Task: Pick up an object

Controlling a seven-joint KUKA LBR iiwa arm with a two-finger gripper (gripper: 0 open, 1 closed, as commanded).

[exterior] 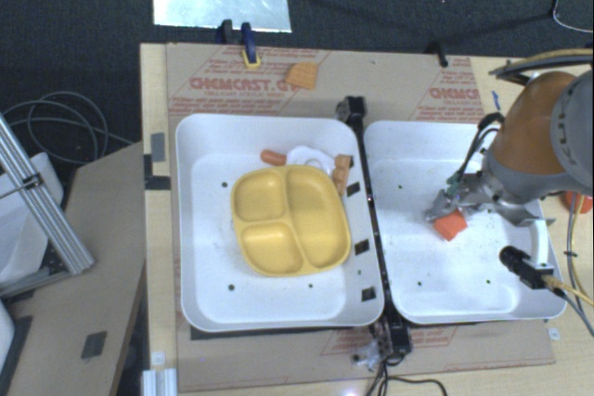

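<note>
Orange block [451,225] sits on right bin [418,292] floor, touching or just under the gripper [446,208]; can't tell gripper state or whether it has hold. Block prob. light, stiff, small w/ flat faces: pinch across opposite sides, centred.

A yellow divided plate [290,223] is lying in the left bin [209,292], with a small orange sausage-shaped piece [273,158] sitting just above it, toward the frame's centre.
</note>
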